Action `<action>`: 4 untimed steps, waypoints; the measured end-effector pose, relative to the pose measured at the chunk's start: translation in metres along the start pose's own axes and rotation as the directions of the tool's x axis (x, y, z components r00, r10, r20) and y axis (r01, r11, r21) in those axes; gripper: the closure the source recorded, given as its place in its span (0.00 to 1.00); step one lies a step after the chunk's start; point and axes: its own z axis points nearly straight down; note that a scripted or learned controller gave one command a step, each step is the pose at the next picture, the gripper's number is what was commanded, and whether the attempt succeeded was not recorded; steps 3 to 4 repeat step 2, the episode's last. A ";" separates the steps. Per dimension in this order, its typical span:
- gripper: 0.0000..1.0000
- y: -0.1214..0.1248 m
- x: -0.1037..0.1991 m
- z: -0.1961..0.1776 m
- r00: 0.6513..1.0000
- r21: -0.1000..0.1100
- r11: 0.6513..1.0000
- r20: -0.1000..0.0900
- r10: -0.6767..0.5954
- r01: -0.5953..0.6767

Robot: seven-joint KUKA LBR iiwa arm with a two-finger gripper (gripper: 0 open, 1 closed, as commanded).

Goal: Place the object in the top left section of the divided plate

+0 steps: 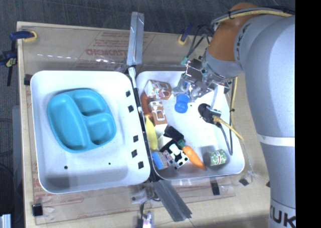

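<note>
The blue divided plate (pixel 59 122) lies in the left bin (pixel 45 172), with nothing in any of its sections. My gripper (pixel 188 91) hangs over the back of the right bin (pixel 233 144). A small blue object (pixel 181 105) sits directly at its tip. Whether the blue object is gripped or just lies beneath the gripper is unclear. The gripper is far to the right of the plate, across the wall between the bins.
The right bin also holds a brown-and-white box (pixel 159 90), a second small box (pixel 158 112), a yellow banana (pixel 150 133), a black piece (pixel 173 133), a black-and-white toy (pixel 176 158), an orange carrot (pixel 193 157), a green can (pixel 216 158) and a blue block (pixel 157 161).
</note>
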 end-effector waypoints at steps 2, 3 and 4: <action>1.00 -0.008 0.082 -0.025 0.983 -0.009 0.983 0.003 -0.185 0.185; 1.00 -0.008 0.082 -0.025 0.983 -0.009 0.983 0.003 -0.185 0.185; 1.00 -0.008 0.082 -0.025 0.983 -0.009 0.983 0.003 -0.185 0.185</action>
